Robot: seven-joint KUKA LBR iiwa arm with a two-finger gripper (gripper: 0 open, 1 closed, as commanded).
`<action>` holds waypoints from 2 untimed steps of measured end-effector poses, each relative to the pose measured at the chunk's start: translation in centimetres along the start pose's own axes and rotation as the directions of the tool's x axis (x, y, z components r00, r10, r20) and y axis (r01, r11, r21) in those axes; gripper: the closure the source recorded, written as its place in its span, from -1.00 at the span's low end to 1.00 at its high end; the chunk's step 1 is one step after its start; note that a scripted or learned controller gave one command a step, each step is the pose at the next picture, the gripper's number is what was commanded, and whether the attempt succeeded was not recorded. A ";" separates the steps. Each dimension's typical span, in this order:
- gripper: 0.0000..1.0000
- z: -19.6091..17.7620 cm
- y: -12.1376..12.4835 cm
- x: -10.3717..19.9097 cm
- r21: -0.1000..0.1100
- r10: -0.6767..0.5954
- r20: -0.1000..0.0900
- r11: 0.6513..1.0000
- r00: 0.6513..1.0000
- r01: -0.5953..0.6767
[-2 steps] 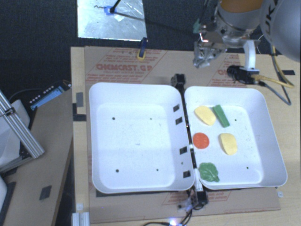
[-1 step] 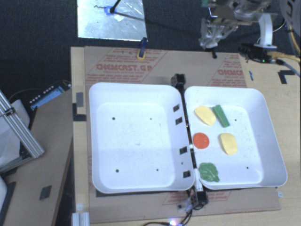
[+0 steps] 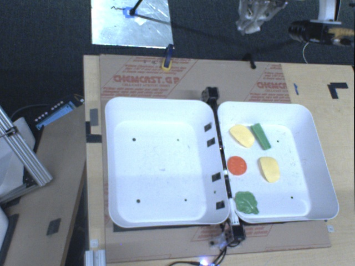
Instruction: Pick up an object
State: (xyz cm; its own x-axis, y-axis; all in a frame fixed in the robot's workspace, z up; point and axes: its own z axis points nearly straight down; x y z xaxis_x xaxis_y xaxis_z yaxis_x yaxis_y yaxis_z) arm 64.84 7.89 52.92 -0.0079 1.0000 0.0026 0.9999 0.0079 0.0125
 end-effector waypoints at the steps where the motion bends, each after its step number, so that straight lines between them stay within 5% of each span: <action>1: 1.00 -0.7 1.6 3.0 0.008 0.001 0.002 1.000 1.000 -0.001; 2: 1.00 -0.6 2.1 6.6 0.009 0.001 0.002 1.000 1.000 -0.001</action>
State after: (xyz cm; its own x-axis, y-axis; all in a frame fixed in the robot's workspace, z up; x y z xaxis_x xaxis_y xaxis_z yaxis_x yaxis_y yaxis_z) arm 66.84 14.55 53.53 -0.0067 1.0000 0.0008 1.0000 0.0067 0.0030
